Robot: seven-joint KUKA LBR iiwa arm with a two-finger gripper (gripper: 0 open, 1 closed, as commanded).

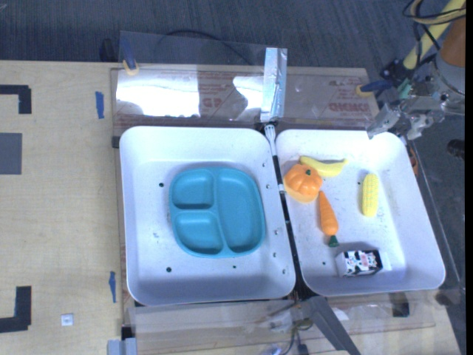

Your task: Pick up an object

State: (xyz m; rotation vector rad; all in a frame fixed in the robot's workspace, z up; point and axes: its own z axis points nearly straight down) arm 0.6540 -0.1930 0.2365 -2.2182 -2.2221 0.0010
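Observation:
The right bin (421,231) holds an orange pumpkin (303,182), a yellow banana (324,166) behind it, an orange carrot (327,214), a yellow corn cob (369,194) and a small black-and-white carton (360,262) near the front. My gripper (403,118) hangs above the far right corner of this bin, away from all the objects. Nothing shows beneath it.
The left bin (140,198) holds a blue divided plate (217,210). A clear panel (196,95) stands behind the bins. Yellow cables (436,9) loop at the upper right. Wooden bench (52,220) lies to the left.

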